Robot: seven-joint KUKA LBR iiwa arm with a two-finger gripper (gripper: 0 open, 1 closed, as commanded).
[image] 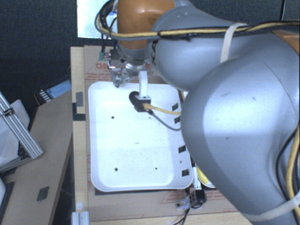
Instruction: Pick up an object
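Jaws (127,81) hang over the far edge of the smooth white bin (108,172), open or closed I cannot tell

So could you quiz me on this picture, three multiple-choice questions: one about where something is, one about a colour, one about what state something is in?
1. Where is the gripper?
A. over the far edge of the white bin
B. over the bin's near edge
C. over the cardboard on the left

2. What colour is the band above the wrist?
A. blue
B. orange
C. green

3. How does the yellow cable run?
A. coiled on the cardboard
B. cut in two
C. strung from the black fitting toward the arm

Answers: 1 A, it hangs by the far rim. 2 B, the band is plainly orange. 3 C, it leads rightward from the fitting.
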